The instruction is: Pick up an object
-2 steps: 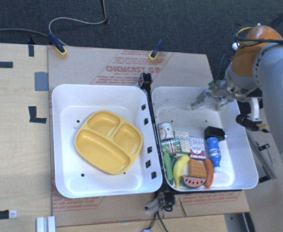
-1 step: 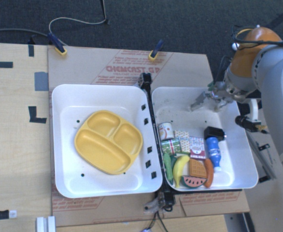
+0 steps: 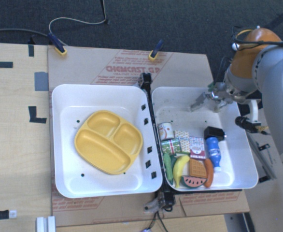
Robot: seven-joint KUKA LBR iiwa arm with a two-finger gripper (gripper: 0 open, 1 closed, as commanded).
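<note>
While the tool (image 3: 203, 102) is held over the bare far end of the right bin (image 3: 180, 94), its fingers are seen spread apart with nothing between them. No object is grasped yet. Candidate objects are crowded at the near end: blue bottle (image 3: 213, 153), banana (image 3: 179, 168), small can (image 3: 165, 130), watermelon slice (image 3: 192, 181). Risk judged: a descent into this packed cluster may catch two items or nudge neighbours, and a finger may jam between touching pieces. The yellow tray (image 3: 108, 141) in the left bin (image 3: 64, 129) is considered too flat for a secure pinch.
</note>
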